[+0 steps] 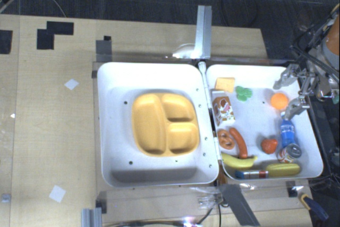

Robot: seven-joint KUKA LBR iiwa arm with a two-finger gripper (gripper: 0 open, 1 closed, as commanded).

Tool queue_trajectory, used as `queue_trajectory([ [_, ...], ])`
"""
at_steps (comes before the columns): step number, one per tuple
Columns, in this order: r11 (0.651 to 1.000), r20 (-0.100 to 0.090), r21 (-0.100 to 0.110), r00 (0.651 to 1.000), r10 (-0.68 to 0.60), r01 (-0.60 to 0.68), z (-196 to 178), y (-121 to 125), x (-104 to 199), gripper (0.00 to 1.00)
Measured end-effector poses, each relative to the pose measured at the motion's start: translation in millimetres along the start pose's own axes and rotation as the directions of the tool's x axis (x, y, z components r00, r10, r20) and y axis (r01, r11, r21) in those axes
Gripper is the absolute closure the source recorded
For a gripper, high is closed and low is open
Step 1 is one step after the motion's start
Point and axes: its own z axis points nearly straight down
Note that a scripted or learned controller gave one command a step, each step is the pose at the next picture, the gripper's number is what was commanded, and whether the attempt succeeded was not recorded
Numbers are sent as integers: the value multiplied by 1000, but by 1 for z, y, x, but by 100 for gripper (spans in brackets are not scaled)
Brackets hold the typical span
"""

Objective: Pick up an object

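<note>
While the metal two-finger gripper [293,92] hangs over the right white bin [314,159], fingers apart and holding nothing, a small round orange ball [279,100] sits between them

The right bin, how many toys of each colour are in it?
Right bin, by main colour:
Yellow: 3 (cheese, banana, second banana)
Orange: 1 (ball)
Green: 1 (leafy toy)
Blue: 1 (bottle)
Red: 2 (tomato, sausage)
Total: 8

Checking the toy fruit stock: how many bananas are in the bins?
2, both in the right bin along its near wall: one banana below the pretzel, the other banana further right, below the can. Clutter might hide more.
</note>
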Motion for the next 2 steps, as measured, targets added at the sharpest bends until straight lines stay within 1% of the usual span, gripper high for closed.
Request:
queue_trajectory([
  [1, 991, 4, -1, 991, -133, 133, -34, 23, -10, 0],
  [2, 1000, 8, 3, 1000, -27, 27, -131, -39, -25, 0],
])
